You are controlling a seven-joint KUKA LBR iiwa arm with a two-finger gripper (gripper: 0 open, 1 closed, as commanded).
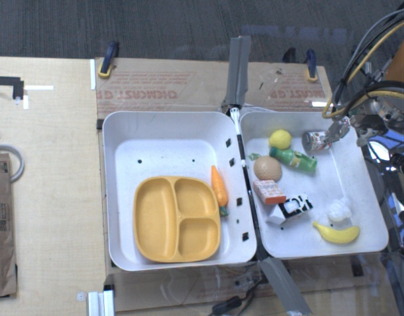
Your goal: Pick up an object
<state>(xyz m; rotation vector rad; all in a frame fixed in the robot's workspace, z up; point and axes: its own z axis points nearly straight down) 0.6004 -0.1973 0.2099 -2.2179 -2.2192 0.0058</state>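
Note:
The right bin (360, 176) holds a yellow lemon (279, 139), a green bottle (294, 160) lying on its side, a small silver can (314, 141), a tan round ball (267, 169), a red-and-white box (269, 191), a black-and-white box (292, 209), a white crumpled item (339, 210) and a yellow banana (336, 233). My gripper (336, 131) hangs low at the bin's far right corner, just right of the silver can and close to it. Whether it touches the can is unclear.
The left bin (122, 150) holds a yellow divided tray (177, 218) and an orange carrot (219, 186) along its right wall. A grey divider post (238, 71) rises between the bins. Cables (370, 58) and the arm crowd the right edge.

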